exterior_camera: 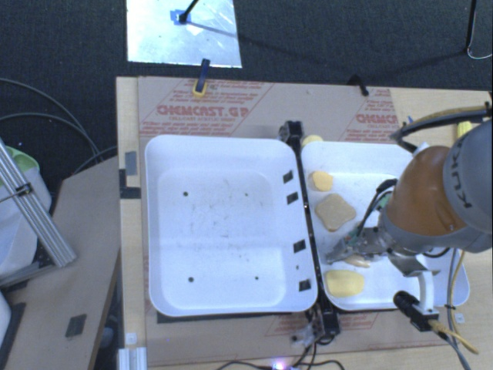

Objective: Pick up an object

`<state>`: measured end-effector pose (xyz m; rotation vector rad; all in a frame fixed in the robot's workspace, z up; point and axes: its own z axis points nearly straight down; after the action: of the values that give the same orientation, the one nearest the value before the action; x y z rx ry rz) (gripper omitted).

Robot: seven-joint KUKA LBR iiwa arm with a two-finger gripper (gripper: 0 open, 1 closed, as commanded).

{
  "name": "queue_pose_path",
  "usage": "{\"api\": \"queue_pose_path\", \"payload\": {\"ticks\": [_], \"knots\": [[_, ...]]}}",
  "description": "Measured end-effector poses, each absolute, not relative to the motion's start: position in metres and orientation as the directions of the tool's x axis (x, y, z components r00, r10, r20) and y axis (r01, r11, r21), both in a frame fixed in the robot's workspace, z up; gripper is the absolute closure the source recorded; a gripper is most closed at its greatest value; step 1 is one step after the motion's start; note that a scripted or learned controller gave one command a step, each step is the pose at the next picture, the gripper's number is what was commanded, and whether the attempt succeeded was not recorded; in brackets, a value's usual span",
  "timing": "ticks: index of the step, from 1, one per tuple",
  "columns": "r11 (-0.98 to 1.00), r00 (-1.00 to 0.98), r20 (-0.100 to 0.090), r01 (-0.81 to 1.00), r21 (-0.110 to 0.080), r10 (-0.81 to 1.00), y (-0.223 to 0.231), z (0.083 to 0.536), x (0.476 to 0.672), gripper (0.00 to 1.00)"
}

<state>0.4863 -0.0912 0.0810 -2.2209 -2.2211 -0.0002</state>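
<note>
Arm: grey KUKA arm with an orange band [420, 191] reaches in from the right and hangs over the right bin [362, 177].

Gripper: the gripper [343, 249] sits low in the right bin, close to the divider between the bins.

Fingers: cannot tell whether they are wide or narrow (the tips blur into the bin floor).

Nearest thing: a small pale piece [356, 261] lies just beside the gripper, on its lower right side; whether they touch cannot be told.

Yellow lump: one rounded yellow lump [344, 283] lies near the bin's front edge, just below the gripper.

Tan slice: one flat tan slice [335, 211] lies up and slightly left of the gripper, near it but apart.

Yellow chunk: one small yellow chunk [322, 180] lies beyond the slice, toward the far wall.

Count: four loose things in the right bin, one of each kind.

Bins: two white bins, with the left bin [223, 226] beside the right one.
</note>
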Motion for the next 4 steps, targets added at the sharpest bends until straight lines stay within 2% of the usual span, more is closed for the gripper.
{"api": "queue_pose_path", "payload": {"ticks": [1,2,3,4], "knots": [[0.001,-0.001,0.0,1.0,0.003,1.0,-0.092,0.095,0.487,1.0],[0.013,-0.013,0.003,1.0,0.01,1.0,-0.008,0.189,0.489,1.0],[0.01,-0.01,0.002,1.0,0.009,1.0,0.036,0.254,0.488,1.0],[0.012,-0.012,0.005,1.0,0.013,1.0,0.091,0.351,0.488,1.0]]}}
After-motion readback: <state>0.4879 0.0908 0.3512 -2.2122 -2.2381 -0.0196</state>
